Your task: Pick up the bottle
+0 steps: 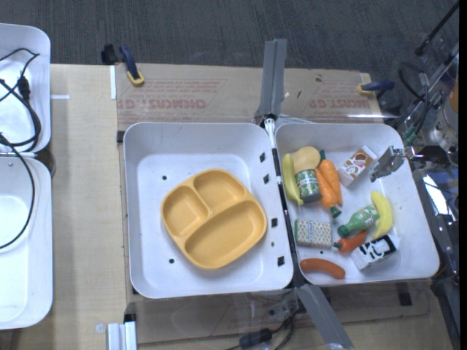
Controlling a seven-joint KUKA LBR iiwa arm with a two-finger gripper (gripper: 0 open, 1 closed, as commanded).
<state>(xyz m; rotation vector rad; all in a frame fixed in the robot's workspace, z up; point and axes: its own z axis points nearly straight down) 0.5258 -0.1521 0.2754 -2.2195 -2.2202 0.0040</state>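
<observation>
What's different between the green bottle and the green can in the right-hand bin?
The bottle is bright green with an orange-red cap, while the can is darker green with a pale label band. The bottle is slim and tapers to a neck; the can is short and stubby. The bottle lies slanted against a banana; the can sits between another banana and a carrot. Both lie in the right bin.

Dark grey carpet (pixel 219 13) is seen across the top of the frame. Below it, a pale wooden bench (pixel 87 195) is lit evenly, with brown cardboard (pixel 197 97) laid flat at upper centre.
</observation>
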